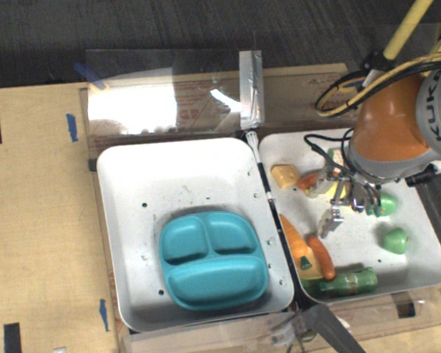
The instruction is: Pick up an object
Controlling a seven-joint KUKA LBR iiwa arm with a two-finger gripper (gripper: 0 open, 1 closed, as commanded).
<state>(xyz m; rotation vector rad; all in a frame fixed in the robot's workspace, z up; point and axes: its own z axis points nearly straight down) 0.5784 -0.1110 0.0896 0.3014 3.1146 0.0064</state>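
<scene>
My gripper hangs over the middle of the right bin, below the arm's orange band. A small orange piece and a tan bread-like piece lie just left of it, toward the bin's back. Just right of the gripper sits a green item, partly covered by it. A green round fruit rests further toward the front right. An orange carrot and a red sausage-like piece lie along the bin's left wall. A green bottle lies at the front.
The left bin bears a teal divided plate in its front half. A clear plastic sheet and a metal strip lie behind the bins. Cables loop near the arm at the back right.
</scene>
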